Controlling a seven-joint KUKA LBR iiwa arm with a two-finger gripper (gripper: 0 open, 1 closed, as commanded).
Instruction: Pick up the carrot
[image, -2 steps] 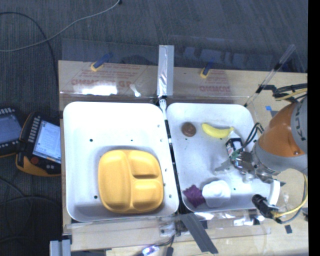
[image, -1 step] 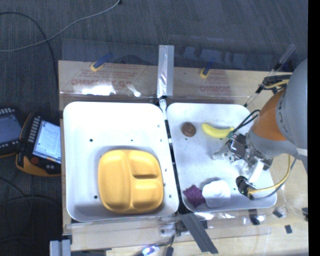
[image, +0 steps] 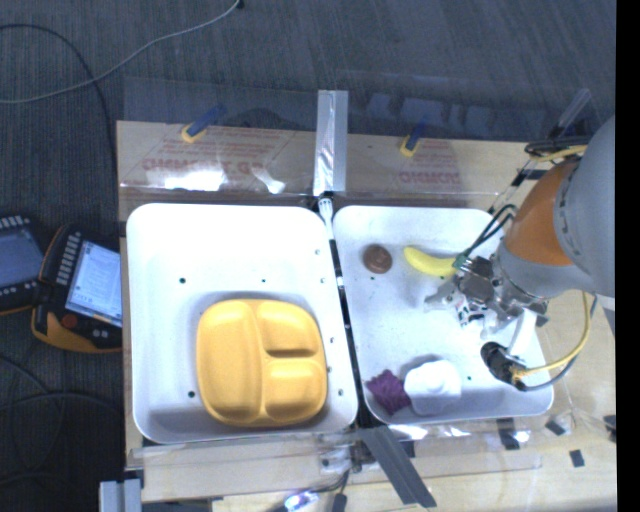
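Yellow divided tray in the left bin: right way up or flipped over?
Right way up. The yellow tray lies flat in the left bin with its compartments facing the camera; nothing visible in them.

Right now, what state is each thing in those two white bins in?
yellow tray: flat, right way up, left bin.
banana: lying loose, right bin.
brown ball: resting beside the banana, apart.
purple thing: lying against the white object.
gripper: low over the right bin.

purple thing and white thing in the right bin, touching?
Touching. The camera view shows the purple object pressed against the left side of the white object near the front wall of the right bin, with no white floor visible between them.
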